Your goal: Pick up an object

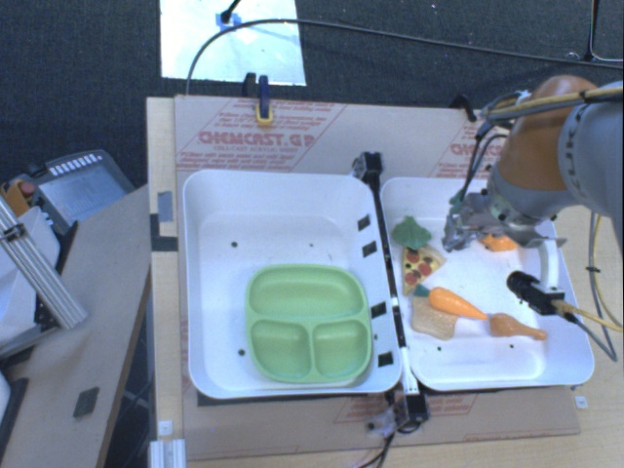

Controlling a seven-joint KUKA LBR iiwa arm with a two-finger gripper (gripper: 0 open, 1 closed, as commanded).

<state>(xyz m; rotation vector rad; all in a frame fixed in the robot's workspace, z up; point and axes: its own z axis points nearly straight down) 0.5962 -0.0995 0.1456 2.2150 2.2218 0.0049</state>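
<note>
The right bin (565,359) holds several toy foods. A green leafy piece (410,230) lies at its upper left, with a pizza slice (421,263) just below it. An orange carrot (456,303) rests partly on a tan bread slice (432,320). A tan-orange piece (517,327) lies to the right of the carrot. A small orange item (499,244) sits near the bin's back, partly hidden by the arm. My gripper (461,230) hangs low over the back of this bin, between the green piece and the small orange item.
The left bin (224,261) holds a green divided plate (310,322). A black divider with clips (382,261) runs between the bins. The grey arm with its orange band (546,135) crosses the right bin's back right corner. Cables (585,310) trail along the right side.
</note>
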